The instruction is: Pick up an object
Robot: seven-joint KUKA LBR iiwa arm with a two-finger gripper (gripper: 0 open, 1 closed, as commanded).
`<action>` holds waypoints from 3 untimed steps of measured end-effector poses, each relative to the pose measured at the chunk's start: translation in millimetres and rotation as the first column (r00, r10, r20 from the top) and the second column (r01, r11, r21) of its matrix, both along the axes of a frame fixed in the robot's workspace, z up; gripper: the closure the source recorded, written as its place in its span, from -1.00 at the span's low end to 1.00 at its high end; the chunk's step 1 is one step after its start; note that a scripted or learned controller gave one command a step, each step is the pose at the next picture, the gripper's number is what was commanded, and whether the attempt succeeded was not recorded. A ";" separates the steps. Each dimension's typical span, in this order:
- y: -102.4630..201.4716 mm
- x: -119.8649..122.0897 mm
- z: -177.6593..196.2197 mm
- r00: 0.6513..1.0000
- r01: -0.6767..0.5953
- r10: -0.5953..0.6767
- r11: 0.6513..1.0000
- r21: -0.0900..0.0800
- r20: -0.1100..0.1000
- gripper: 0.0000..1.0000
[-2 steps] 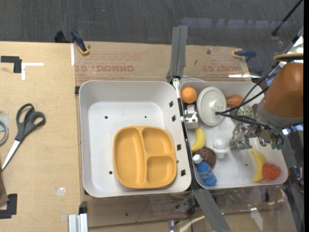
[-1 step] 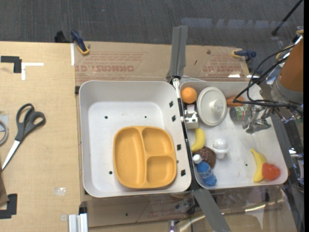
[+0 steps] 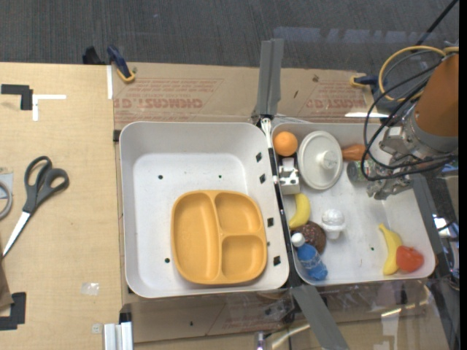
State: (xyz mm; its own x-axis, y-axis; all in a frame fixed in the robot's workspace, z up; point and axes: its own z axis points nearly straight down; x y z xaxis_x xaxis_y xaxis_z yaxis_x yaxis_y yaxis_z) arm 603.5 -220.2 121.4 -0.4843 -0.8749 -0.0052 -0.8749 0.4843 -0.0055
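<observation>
Bins side by side on my bench: left bin point(image 3: 139, 195) holds a yellow divided tray point(image 3: 219, 235), sitting low and right of centre, its right edge near the bin's right wall. Open white floor remains above the tray and along the left wall.

Right bin point(image 3: 365, 257) is crowded on its left half. Orange ball point(image 3: 285, 143) sits in the top left corner, just beside a white round lid point(image 3: 321, 159). An orange piece point(image 3: 354, 152) sits right of the lid. A small white block point(image 3: 289, 179) lies against the left wall. Below it, a banana point(image 3: 300, 211), long axis near vertical, tilted slightly. Next a white cup-shaped piece point(image 3: 333, 222), a brown round piece point(image 3: 312, 233) and a blue bottle point(image 3: 312, 261), cap pointing up-left, long axis running diagonal toward the bottom wall. Second banana point(image 3: 390, 248) is near the right wall, long axis steep, top end leaning left, touching a red fruit point(image 3: 410, 259) in the bottom right corner.

Free floor in this bin is the middle strip between the cup-shaped piece and the second banana.

Gripper point(image 3: 384, 184) hangs over the upper right of the right bin, near the right wall, cables point(image 3: 394, 71) looping above it. I cannot tell its opening from here; nothing visibly held.
</observation>
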 end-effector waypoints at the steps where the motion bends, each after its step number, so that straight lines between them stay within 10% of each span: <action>1: 66.7 45.4 -23.9 0.931 0.364 -0.364 0.931 -0.001 -0.002 1.00; 2: 84.6 -5.2 142.4 0.782 0.623 -0.623 0.782 0.002 -0.003 1.00; 3: 127.5 29.6 113.5 0.776 0.631 -0.631 0.776 0.002 -0.004 1.00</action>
State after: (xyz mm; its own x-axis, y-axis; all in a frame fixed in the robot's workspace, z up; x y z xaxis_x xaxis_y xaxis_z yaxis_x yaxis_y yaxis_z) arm 633.1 -92.7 234.9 -0.9276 -0.3735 -0.0051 -0.3735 0.9276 -0.0006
